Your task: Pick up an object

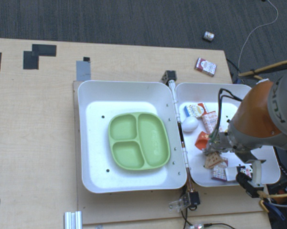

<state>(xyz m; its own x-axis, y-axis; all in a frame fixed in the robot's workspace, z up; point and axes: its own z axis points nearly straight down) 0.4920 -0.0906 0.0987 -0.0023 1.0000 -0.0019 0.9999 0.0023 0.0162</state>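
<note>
Two white bins sit side by side on a light wooden bench point(33, 128). The left bin point(93, 128) has a green plate point(139, 140) in it, and the plate has three parts. The right bin point(272, 168) is just beside the left bin, and it holds a little pile of small things.

In the right bin, a blue and white packet point(193, 110) lies near the edge by the left bin. A white egg point(189, 124) sits just below that packet. A red and white packet point(210, 120) is just beside the egg, on the far side from the left bin. An orange piece point(201, 140) lies below the egg. A brown cracker thing point(212, 161) and a white card point(220, 173) lie lower still in that bin.

The grey and orange arm point(258, 116) leans over the right bin. Its gripper point(213, 150) is down among the things, right by the orange piece and the brown cracker. I cannot tell how wide it is, or if it has hold of anything.

A small red box point(206, 66) lies on the bench, beyond the right bin.
</note>
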